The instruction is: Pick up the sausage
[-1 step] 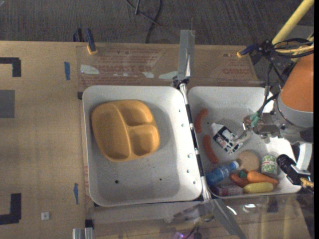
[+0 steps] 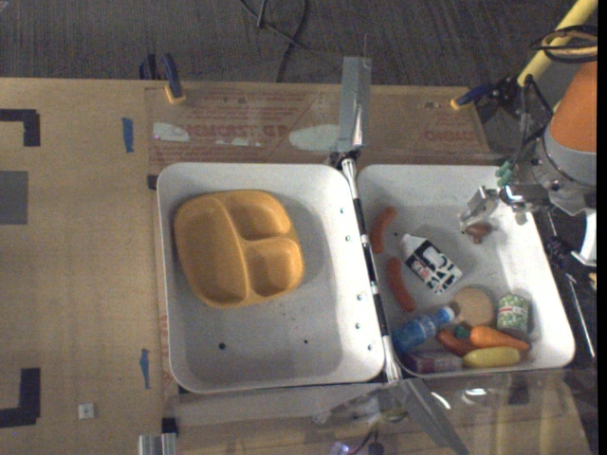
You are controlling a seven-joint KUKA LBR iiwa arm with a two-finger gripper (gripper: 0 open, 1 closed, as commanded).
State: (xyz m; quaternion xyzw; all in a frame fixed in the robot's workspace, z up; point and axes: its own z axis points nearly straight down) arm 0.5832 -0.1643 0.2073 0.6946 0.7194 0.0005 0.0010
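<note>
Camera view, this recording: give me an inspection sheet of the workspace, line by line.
Surface: wooden bench bearing two shallow white bins, left bin and right bin, side by side.
Job's things: two sausages in the right bin by its left wall, upper sausage and lower sausage, both lying free.
Clutter: yellow divided plate in the left bin; in the right bin a black-and-white carton, blue bottle, carrot, yellow piece, green can, round tan disc.
Grippers: gripper above the right bin's upper right part, away from both sausages.
Cables: black cables on the floor beyond the bench.
Surroundings: blue tape marks on the bench; dark carpet.
</note>
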